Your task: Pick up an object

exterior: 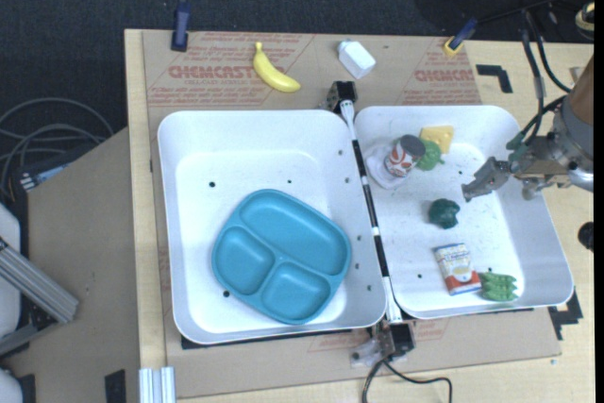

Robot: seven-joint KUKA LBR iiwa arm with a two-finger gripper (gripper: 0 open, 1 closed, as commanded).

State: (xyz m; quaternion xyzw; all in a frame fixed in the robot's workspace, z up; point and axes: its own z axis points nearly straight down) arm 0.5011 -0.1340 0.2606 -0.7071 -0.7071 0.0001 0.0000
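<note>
dark carpet is surrounding the table (236,75), which is carrying two shallow white bins side by side. the left bin (189,146) is holding a blue divided plate (279,254); the right bin (528,231) is holding a small can (401,158), a yellow piece (437,137), a dark green round toy (444,212), a small carton (457,267) and a green leafy toy (499,286). the jaws (483,179) are hanging over the right bin with nothing between them, and whether they are standing wide or narrow i cannot tell. the dark green round toy is lying nearest, just below and left of the tips. judging from here, a descent slightly off centre is likely to nudge that rounded toy aside, letting it roll free.
</note>
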